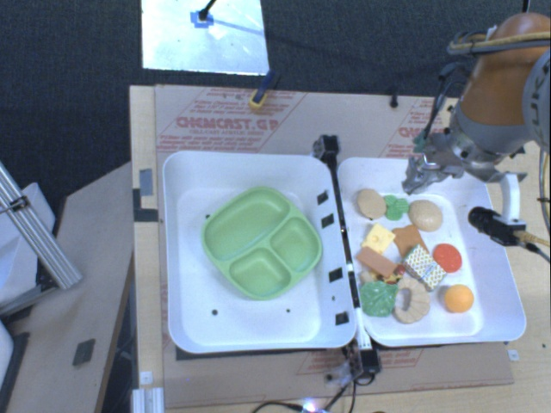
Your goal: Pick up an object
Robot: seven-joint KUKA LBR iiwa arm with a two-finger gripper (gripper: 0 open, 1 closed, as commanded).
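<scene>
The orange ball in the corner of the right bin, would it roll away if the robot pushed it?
Probably yes. The orange ball looks round and smooth, so a nudge would likely send it rolling. It has bare bin floor on its right side, so little would stop it before the wall. Its smooth curve might also slip from the tool.

Bright, even overhead light — the two white bins (258,317) glow almost blown out, with faint soft shadows inside their walls. A reflective square panel (204,24) in the upper left of the frame shows washed-out glare. Overall soft and grainy — edges dark, small details smeared.
</scene>
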